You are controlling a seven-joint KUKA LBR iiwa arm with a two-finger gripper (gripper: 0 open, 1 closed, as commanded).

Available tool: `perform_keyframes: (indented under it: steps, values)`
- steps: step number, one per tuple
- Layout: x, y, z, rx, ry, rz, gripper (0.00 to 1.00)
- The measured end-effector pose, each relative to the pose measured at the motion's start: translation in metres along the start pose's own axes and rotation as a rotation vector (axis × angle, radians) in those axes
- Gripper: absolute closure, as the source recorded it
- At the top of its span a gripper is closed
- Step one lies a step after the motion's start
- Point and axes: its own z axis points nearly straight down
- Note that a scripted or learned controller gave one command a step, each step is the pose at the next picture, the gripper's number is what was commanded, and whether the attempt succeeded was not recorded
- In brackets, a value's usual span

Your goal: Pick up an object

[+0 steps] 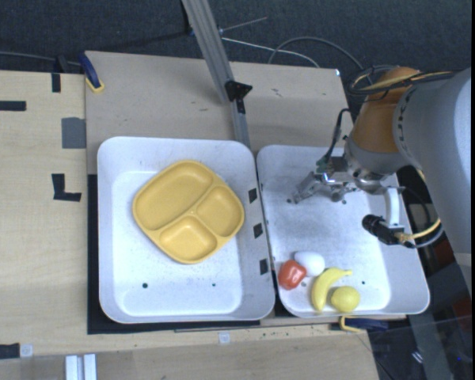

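Note:
My gripper (318, 197) hangs over the far part of the right bin (396, 287), open, with nothing between its fingers. The loose objects lie together in that bin's near left corner: a red round piece (291, 275), a white egg-shaped piece (309, 261), a yellow banana (324, 286) and a yellow lemon-like fruit (346, 298). They sit well below the gripper, apart from it.
A yellow divided plate (188, 210) lies in the left bin (119, 291). A grey slanted pole (214, 46) ends at the bins' far edge. A black cable fitting (380, 228) juts from the arm over the right bin's right side.

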Motion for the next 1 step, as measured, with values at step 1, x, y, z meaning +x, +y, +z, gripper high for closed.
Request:
perform_keyframes:
  steps: [1]
  values:
    - [0.0009,0.0003,-0.0113,0.0,0.001,-0.001,1.0]
